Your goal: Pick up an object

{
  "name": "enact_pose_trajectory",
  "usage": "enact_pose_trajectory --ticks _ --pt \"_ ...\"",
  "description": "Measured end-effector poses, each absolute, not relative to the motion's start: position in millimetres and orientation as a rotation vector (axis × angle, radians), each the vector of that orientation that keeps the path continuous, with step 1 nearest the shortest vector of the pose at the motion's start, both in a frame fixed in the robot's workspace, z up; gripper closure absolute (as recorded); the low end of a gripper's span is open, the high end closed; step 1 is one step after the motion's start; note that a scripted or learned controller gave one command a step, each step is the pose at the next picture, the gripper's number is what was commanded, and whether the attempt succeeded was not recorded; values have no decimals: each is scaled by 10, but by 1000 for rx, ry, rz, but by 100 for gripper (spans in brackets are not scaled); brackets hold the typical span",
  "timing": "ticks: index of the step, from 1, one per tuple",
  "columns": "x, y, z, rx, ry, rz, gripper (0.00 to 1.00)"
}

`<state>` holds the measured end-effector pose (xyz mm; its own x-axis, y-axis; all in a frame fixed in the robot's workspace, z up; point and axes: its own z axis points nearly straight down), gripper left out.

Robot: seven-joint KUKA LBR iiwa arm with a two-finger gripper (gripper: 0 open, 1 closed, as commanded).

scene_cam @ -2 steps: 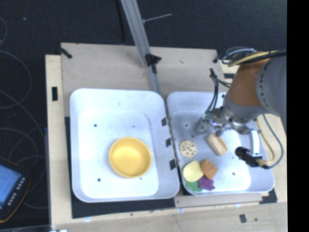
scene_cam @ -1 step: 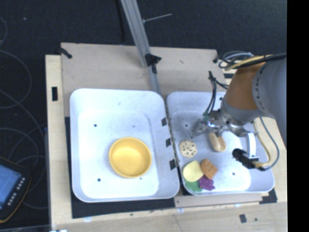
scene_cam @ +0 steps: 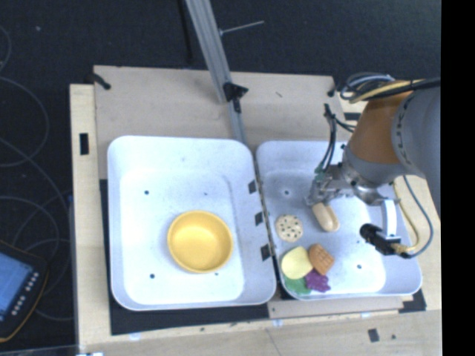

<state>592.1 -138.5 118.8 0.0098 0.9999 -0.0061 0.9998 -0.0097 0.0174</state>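
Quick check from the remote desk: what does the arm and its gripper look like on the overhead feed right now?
The arm is a thick grey cylinder with a broad orange band above the wrist. Dark and pale cables loop around its top and trail down its far side. The gripper is a small metallic grey unit below the wrist; its details are too small to make out.

Dark floor (scene_cam: pixel 89 21), loose cables (scene_cam: pixel 30 169), wooden bench (scene_cam: pixel 148 102)

A grey arm (scene_cam: pixel 419 128) is showing an orange band (scene_cam: pixel 377 133) just above its metal gripper (scene_cam: pixel 323 193), with black cables (scene_cam: pixel 349 87) looping beside the wrist.
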Motion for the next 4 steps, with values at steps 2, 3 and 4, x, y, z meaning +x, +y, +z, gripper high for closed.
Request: enact_pose_trajectory --ticks 2,3,4 --pt "5880 -1392 2233 2214 2220 7 100" --pt "5893 -1405 2595 2214 2222 5 100" --pt "5859 -968 2618 2214 2228 3 100"
